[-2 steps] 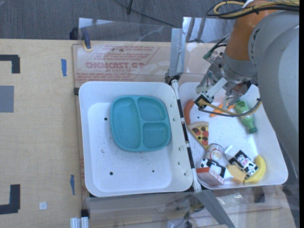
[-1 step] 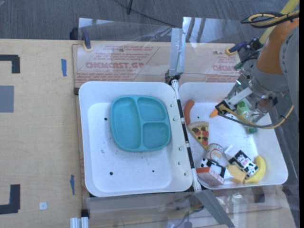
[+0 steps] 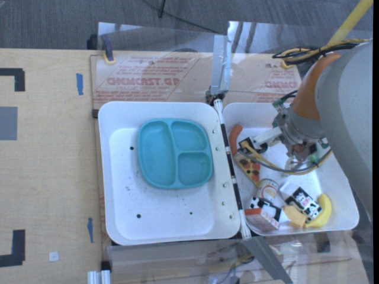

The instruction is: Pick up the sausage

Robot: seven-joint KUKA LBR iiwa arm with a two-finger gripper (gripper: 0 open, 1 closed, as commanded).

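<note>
The gripper [image 3: 301, 154] hangs low over the right bin [image 3: 346, 185], in its upper middle part, with the grey arm and its orange band filling the space behind it to the right. Whether the gripper is apart or closed cannot be told from this angle, and nothing shows in its grasp.

The sausage [image 3: 235, 137] lies to the left of the gripper, apart from it, close against the bin's left wall near the upper corner, a reddish-orange piece pointing roughly up and down. Just below it lies a flat orange slice with dark spots [image 3: 250, 168]. Further down the bin sit a small round lidded item [image 3: 268, 189], a black-and-white spotted block [image 3: 303, 201] and a yellow banana [image 3: 320, 212] near the lower right corner.

The left bin [image 3: 118, 206] holds a teal divided plate [image 3: 175, 153] lying flat in its upper half.

Both bins rest on a pale wooden bench [image 3: 47, 170] marked with blue tape strips [image 3: 79, 84] and black tape corners [image 3: 16, 78]. Behind the bins lies a cardboard sheet with red print [image 3: 145, 78], and beyond it grey floor [image 3: 71, 10] with a black cable [image 3: 161, 2].
</note>
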